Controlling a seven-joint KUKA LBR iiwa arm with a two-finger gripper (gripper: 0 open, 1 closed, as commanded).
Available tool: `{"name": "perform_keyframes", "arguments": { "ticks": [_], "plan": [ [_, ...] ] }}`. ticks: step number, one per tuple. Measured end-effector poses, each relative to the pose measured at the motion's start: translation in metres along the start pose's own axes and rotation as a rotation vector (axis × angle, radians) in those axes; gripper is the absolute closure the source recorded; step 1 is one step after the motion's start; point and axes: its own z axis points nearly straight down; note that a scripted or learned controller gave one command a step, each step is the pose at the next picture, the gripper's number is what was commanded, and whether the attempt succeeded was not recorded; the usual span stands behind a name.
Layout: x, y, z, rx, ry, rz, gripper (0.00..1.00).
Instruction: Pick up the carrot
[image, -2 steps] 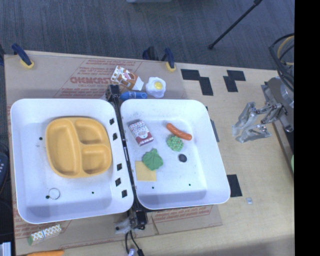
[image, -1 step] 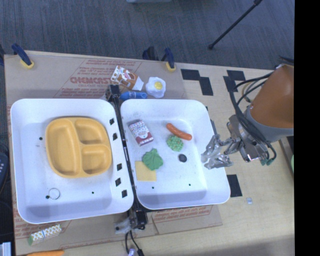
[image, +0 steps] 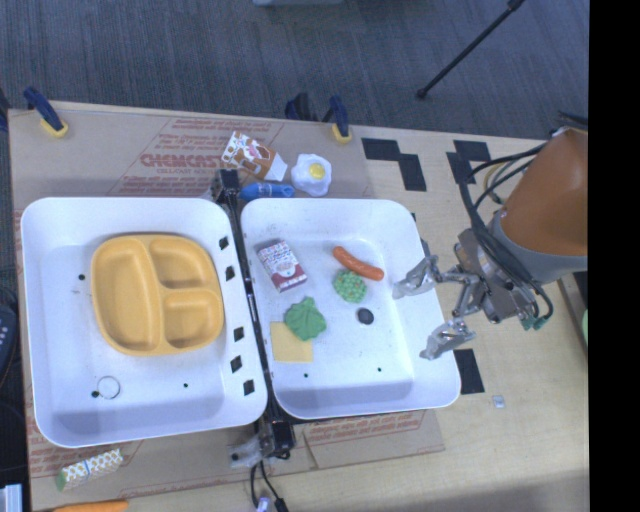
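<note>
cardboard (image: 190, 150) "CHEMCAST", carrot (image: 358, 263), gripper (image: 432, 312) spread

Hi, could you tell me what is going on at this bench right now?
A robot arm reaches in from the right, its pincer open over the right bin's edge and holding nothing. The carrot it should pick up lies untouched in that bin, beside a broccoli floret. A yellow tray sits in the left bin.

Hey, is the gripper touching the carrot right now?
Apart. In the camera view the gripper sits open at the right bin's right rim, with bare white floor between it and the carrot.
</note>
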Motion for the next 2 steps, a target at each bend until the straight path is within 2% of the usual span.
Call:
{"name": "perform_keyframes", "arguments": {
  "ticks": [1, 2],
  "plan": [
    [-0.012, 0.041, 0.105, -0.001, 0.002, 0.13, 0.0],
    [-0.119, 0.113, 0.056, 0.0, -0.003, 0.248, 0.0]
  ]
}}
